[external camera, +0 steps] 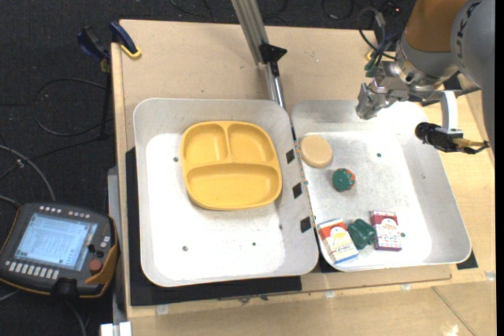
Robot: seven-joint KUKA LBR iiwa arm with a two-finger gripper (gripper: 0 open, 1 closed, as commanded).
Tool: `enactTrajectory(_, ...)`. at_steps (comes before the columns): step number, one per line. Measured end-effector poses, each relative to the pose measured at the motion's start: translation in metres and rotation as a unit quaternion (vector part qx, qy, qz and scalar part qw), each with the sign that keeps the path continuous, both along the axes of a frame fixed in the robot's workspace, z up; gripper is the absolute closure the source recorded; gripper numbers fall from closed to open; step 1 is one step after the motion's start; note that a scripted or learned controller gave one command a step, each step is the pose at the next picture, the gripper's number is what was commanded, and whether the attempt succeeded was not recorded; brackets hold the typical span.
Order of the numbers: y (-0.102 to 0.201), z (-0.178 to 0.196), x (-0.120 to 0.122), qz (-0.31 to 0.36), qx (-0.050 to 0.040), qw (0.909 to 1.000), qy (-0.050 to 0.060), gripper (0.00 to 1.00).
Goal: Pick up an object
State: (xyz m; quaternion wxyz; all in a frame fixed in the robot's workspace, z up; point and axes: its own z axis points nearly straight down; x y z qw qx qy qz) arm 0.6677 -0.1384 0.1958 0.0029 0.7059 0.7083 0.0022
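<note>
At the right bin's point(441, 193) one o'clock rim hangs the gripper point(368, 105); grip state unreadable. Best descend squarely toward the tan disc point(316, 150) at seven o'clock.

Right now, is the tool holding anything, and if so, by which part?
Nothing is held. The tool hangs over the right bin's far edge, apart from the tan disc, the green ball and the small boxes.

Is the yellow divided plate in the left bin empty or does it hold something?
Empty: the yellow plate shows three bare compartments.
</note>
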Motion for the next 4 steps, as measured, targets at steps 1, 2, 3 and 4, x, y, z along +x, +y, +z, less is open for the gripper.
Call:
enactTrajectory(1, 0.001, 0.043, 0.003, 0.000, -0.0001, 1.0000, 0.000, 1.00)
enactTrajectory(2, 0.045, 0.037, -0.005, 0.001, 0.0009, 1.0000, 0.004, 1.00)
enactTrajectory(3, 0.095, 0.046, -0.019, 0.002, 0.0014, 1.0000, 0.004, 1.00)
enactTrajectory(4, 0.151, 0.035, -0.027, 0.003, 0.0015, 1.0000, 0.004, 1.00)
